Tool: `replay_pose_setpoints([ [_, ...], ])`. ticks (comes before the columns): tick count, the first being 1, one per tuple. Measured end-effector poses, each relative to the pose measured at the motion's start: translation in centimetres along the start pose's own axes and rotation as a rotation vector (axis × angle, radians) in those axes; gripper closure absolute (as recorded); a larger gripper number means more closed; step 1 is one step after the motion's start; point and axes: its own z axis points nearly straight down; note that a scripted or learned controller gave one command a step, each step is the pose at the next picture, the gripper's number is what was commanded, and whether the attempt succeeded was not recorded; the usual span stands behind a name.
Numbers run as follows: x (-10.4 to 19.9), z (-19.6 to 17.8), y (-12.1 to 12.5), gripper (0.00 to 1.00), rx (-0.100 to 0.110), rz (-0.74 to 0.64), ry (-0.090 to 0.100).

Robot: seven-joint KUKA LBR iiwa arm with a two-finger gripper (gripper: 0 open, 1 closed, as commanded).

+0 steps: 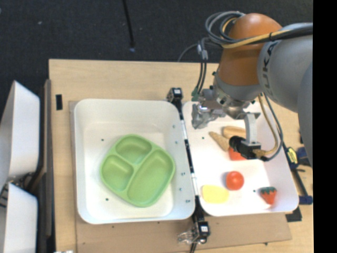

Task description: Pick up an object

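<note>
Reaching in from the right over the right bin (295,202), with the end effector (201,115) hanging low near that bin's upper left corner, close by the divider between the bins. Cannot tell whether apart or together from this angle; seeing nothing gripped there.

Lying in the right bin: a tan carrot-like cone (217,139) just below the end effector, a pale bread-like piece (233,131) beside it, an orange piece (235,153) partly under a black fitting on the arm, a red tomato (235,180) near the middle, a yellow lemon-like piece (215,194) at the lower left edge, and a strawberry (269,195) near the lower right corner. Sitting in the left bin (84,141): a green divided plate (138,169), three compartments, nothing in them.

Judging these as toy food: probably light, hollow plastic, stiff and smooth, so liable to skid or squirt out of a pinch. Judging the tan cone as the nearest candidate; taking it across the thicker middle, perpendicular to its length, seeming the safest bet. Judging the tomato as likely to roll, so needing a centred grip across its widest part. Treating the plate as too broad and flat for a simple pinch except at its rim.
</note>
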Motion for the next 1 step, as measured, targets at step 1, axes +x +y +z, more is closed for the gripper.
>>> replay_pose_setpoints([
  [1,5.44,0.76,-2.44,1.0,0.0,-0.001,0.001],
])
